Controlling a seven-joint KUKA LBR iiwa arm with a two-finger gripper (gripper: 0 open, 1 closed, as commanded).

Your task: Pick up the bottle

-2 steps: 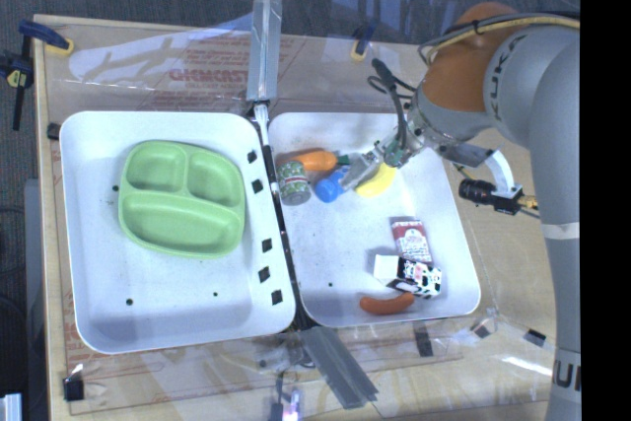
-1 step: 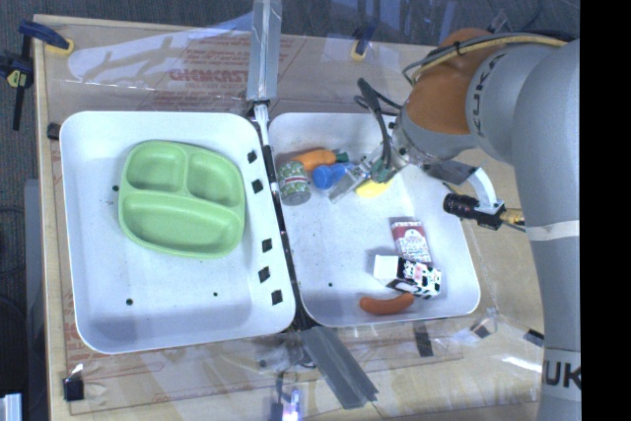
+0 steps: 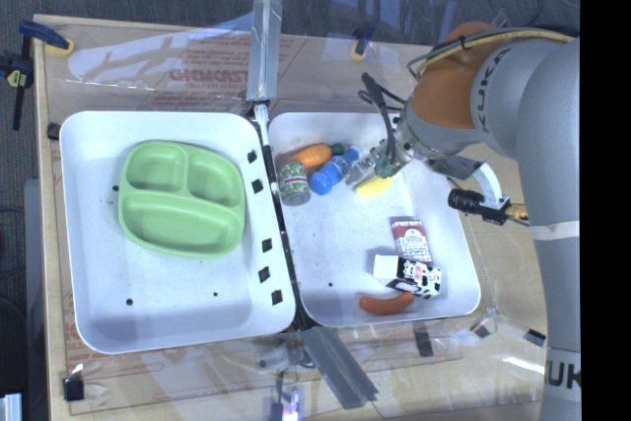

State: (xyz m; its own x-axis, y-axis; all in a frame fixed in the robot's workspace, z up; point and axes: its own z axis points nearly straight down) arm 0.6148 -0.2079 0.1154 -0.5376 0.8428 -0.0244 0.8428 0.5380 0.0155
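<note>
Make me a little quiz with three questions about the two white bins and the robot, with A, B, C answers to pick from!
1. Where is the green divided plate?
A. in the left bin
B. in the right bin
C. on the floor

2. What colour is the cap of the bottle?
A. red
B. blue
C. white

3. How is the bottle right now?
A. standing upright on its base
B. lifted high above the bench
C. lying on its side in the right bin

Answers:
1. A: the plate rests on the floor of the left bin.
2. B: the cap end facing the small can is bright blue.
3. C: it lies flat near the back of the right bin, beside the carrot, while the tool is down next to the yellow thing.
</note>
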